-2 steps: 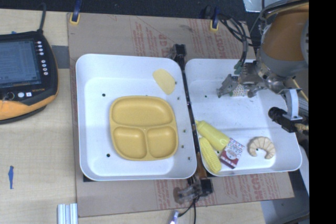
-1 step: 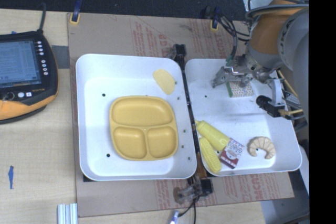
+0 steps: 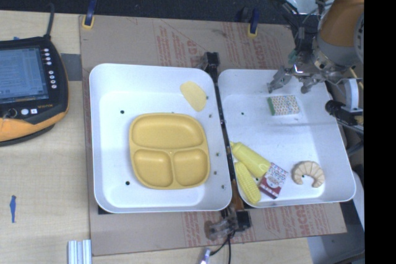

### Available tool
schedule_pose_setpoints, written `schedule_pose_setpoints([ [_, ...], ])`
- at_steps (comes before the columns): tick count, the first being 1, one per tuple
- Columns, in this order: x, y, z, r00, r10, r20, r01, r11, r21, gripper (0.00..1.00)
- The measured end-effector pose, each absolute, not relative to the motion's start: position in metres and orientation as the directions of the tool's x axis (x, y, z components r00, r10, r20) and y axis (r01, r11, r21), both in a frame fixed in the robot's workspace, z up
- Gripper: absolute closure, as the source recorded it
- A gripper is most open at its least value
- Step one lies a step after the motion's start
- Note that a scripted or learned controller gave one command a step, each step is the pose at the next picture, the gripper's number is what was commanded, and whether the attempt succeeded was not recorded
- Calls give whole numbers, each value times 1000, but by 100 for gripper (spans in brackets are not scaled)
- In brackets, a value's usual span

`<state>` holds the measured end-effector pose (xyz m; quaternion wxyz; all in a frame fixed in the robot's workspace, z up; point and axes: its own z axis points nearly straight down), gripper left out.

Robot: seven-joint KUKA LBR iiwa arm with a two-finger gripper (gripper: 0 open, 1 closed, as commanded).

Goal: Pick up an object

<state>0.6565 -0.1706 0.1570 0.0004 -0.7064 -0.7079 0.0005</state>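
**Across the two white bins: claw spread above the speckled card**

On the bench (image 3: 37, 195), over a brown cardboard sheet (image 3: 154, 40), two shallow white bins sit side by side with their inner rims touching. The left bin (image 3: 105, 151) carries a yellow divided plate (image 3: 168, 149) with three compartments near its middle, and a pale yellow flat piece (image 3: 193, 95) lies close to its far right corner, apart from the plate.

The right bin (image 3: 328, 139) holds four kinds of things. A small speckled card (image 3: 284, 105) lies flat near the far edge. Along the near left edge two yellow corn cobs (image 3: 249, 170) lie side by side, slanting toward the near rim. A small red and white packet (image 3: 272, 180) rests against the nearer cob's right side. A tan croissant (image 3: 309, 172) lies near the near right corner, well apart from the card.

The claw (image 3: 296, 78) hangs over the far edge of the right bin, just beyond the speckled card. Its fingers are spread wide, one toward the left and one toward the right, and nothing sits between them. Whether the tips touch the bin floor cannot be told. The grey arm with its orange band (image 3: 341, 18) comes in from the right.

A teach pendant (image 3: 28, 86) with a lit screen rests at the left edge of the bench. Blue and yellow clamps (image 3: 90, 12) grip the far edge of the cardboard. Beyond the bench the floor is dark.
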Motion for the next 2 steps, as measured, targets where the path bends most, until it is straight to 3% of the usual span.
schedule_pose_setpoints([
  [1, 646, -175, 113, -5, 1000, -1, 1000, 4, -5, 0],
  [2, 658, -155, 96, -5, 1000, -6, 1000, 5, 1, 0],
])
